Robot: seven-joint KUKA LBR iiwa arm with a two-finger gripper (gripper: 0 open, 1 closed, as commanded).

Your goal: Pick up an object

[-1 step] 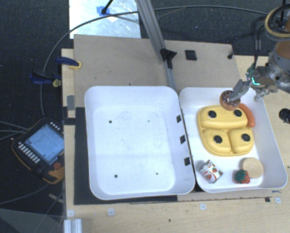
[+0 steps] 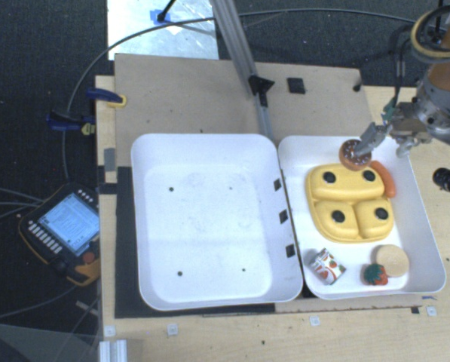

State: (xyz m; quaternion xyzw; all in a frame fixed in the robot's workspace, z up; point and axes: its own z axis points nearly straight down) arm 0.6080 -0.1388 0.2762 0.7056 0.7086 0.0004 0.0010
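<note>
Lying along the right bin's (image 2: 434, 266) front edge: small red-and-white can (image 2: 326, 266), tipped on its side; red strawberry-like toy with green top (image 2: 374, 274); round tan cookie-like disc (image 2: 393, 259) touching that toy. Filling the bin's middle: yellow moulded tray (image 2: 350, 201) with four dark spots, orange piece (image 2: 386, 180) tucked against its right edge. Hanging over the bin's back corner: gripper (image 2: 384, 141), fingers spread apart, left one touching a brown sprinkled doughnut (image 2: 354, 154) at the tray's back edge, not clamped. Beside it, left bin (image 2: 202, 221). Resting off the bench's left side: teach pendant (image 2: 62, 228).
</note>
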